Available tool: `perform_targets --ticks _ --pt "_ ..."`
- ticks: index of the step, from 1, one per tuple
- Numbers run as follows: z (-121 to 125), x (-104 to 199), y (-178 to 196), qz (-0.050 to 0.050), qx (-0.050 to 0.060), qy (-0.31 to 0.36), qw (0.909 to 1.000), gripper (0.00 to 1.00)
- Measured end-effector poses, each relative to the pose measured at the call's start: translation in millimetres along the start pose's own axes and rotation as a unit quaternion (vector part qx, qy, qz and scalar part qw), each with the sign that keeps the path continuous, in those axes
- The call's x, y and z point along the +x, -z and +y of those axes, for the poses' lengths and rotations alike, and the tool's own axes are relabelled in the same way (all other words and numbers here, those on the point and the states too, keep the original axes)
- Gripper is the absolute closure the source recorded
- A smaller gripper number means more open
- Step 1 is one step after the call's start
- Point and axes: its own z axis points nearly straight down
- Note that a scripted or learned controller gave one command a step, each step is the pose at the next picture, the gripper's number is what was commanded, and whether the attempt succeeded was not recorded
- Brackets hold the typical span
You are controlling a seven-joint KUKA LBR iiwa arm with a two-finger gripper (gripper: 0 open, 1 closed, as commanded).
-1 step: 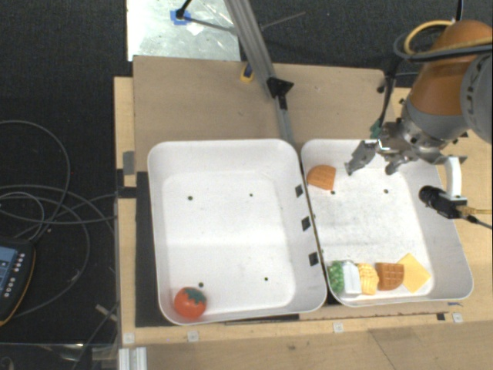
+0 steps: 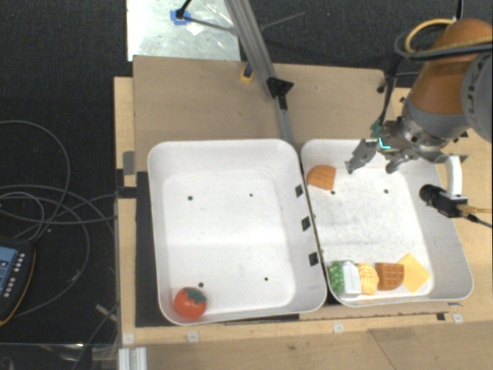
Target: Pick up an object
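Wooden bench (image 2: 192, 99), two white bins; gripper (image 2: 379, 159) open, holding nothing, above right bin (image 2: 443, 237); orange bread piece (image 2: 322, 177) at far-left corner; probably light, rigid plastic; grip across narrow sides.

Two white bins (image 2: 231, 156) sit on a tan desk (image 2: 200, 99). The left one's near corner holds a red tomato (image 2: 189, 302) with a green stalk. An orange-brown piece (image 2: 322, 177) and a yellow wedge (image 2: 414, 272) lie in the right one.
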Motion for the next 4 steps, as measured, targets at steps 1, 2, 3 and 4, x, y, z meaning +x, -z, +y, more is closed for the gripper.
perform_targets --ticks 1,2,3,4 --pt "8.1 5.3 -47.2 0.0 0.001 0.001 1.0 0.0" --pt "7.3 -4.9 -101.9 0.0 0.002 -0.002 1.0 0.0" --pt "7.8 -4.7 -115.0 0.0 0.001 -0.002 1.0 0.0" --pt "9.0 -4.8 -103.1 0.0 -0.001 -0.002 1.0 1.0"
